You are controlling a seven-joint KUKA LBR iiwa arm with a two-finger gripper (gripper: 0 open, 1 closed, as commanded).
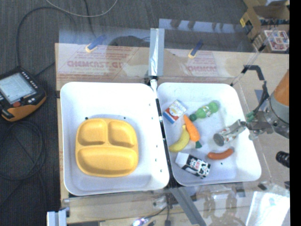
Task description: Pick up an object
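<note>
The right bin [244,173] holds several small things. A red, white and blue carton [176,110] lies at the upper left, with a green bottle [206,110] to its right. An orange carrot [191,128] lies above a yellow banana [180,142]. A red sausage [220,154] and a black-and-white carton [194,165] lie toward the front. My gripper [227,134] reaches in from the right and hangs low over the bin's right half, just above the sausage and right of the carrot. I see nothing held in it.
The left bin [75,95] holds a yellow divided tray [107,146]. A metal divider post [155,55] stands behind the seam between the bins. A teach pendant [19,92] lies on the floor at the left. Cardboard boxes [265,13] sit at the upper right.
</note>
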